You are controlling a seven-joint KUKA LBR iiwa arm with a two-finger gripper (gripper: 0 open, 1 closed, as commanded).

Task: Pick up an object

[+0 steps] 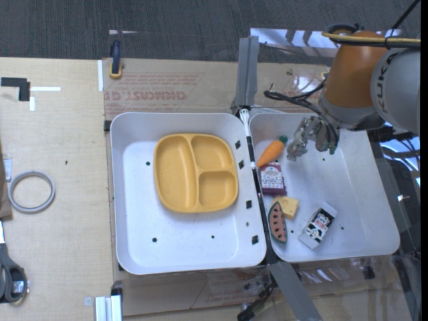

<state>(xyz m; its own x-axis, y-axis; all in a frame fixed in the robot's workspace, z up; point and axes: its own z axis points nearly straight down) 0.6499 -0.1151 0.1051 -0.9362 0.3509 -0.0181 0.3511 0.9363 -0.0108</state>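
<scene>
In the right bin (361,199) lie a toy carrot (270,152), a small dark red packet (272,180), a yellow cheese wedge (289,207), a watermelon slice (277,222) and a small black-and-white carton (317,227). My gripper (309,141) hangs over the bin's back part, just right of the carrot, fingers pointing down. Nothing shows between the fingers. The grey arm with its orange band (354,72) reaches in from the upper right.
The left bin (134,246) holds a yellow divided plate (196,172). A grey divider (246,72) stands between the bins at the back. On the bench at left lie a grey ring (30,191) and a small blue-handled tool (116,59).
</scene>
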